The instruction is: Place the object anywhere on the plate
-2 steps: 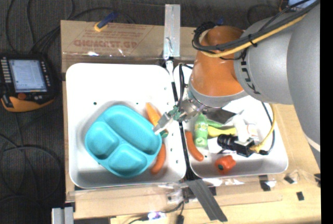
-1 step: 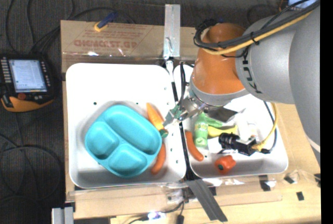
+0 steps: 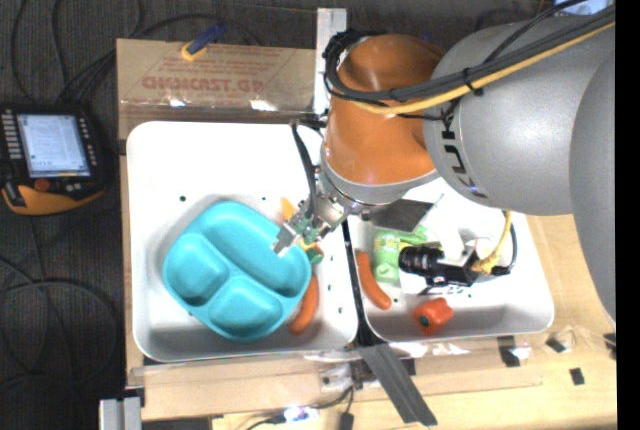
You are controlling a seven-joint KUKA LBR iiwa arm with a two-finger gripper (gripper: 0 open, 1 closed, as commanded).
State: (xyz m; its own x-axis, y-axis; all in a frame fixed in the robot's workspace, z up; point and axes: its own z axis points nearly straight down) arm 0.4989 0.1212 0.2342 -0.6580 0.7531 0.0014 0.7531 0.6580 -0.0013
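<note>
A blue plate with three compartments lies tilted in the left bin. My gripper hangs over the plate's right rim, under the orange wrist band. Small bits of green and orange show right at the gripper tip, too small to name. An orange, carrot-like piece lies on the bin floor just off the plate's lower right edge, apart from the gripper.
The right bin holds an orange elongated piece, a green item, a small red-orange piece and a dark flat thing. The arm covers the divider and much of the right bin. A cardboard sheet lies behind the left bin.
</note>
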